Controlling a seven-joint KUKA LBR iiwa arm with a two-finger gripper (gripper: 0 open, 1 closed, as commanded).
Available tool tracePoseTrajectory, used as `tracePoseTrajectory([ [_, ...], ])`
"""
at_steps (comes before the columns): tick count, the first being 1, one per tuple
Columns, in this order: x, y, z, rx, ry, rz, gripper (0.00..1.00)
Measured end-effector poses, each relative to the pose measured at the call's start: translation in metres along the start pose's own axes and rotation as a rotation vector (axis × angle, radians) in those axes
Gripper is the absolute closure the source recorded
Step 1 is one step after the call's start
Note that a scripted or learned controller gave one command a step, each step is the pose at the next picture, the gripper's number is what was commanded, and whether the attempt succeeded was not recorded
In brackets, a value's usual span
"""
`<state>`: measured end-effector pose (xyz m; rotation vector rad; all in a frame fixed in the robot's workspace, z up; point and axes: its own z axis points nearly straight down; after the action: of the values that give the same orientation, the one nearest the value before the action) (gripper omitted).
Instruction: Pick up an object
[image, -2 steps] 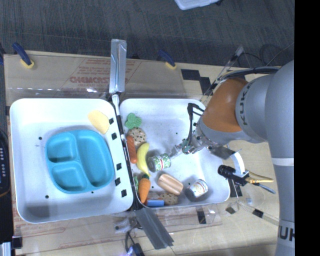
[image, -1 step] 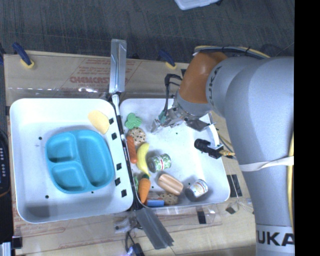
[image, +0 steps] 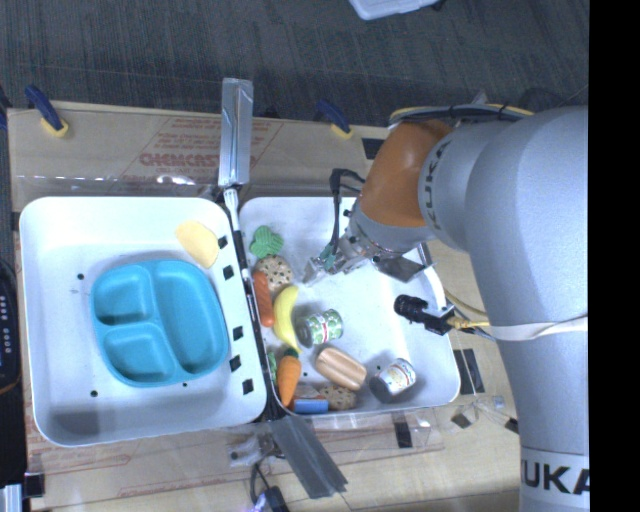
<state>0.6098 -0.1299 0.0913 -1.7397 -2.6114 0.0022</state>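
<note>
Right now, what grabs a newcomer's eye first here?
The big grey arm with its orange band fills the right side, its gripper low over the right bin. That bin is crowded: a banana, a carrot, a green can and more, mostly along its left wall. In the left bin, a blue divided tray stands out, with a pale yellow piece above it.

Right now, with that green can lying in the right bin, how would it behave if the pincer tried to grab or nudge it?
The green can lies on its side, so it would probably roll if nudged. Its rounded, shiny wall may slip between fingers. The banana beside it could block rolling leftward.
</note>
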Motion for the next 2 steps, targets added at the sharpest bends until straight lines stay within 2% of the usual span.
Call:
tracePoseTrajectory([
  [1, 0.054, -0.022, -0.105, -0.011, -0.006, 0.020, 1.00],
  [2, 0.050, -0.026, -0.188, -0.009, -0.006, -0.013, 1.00],
])
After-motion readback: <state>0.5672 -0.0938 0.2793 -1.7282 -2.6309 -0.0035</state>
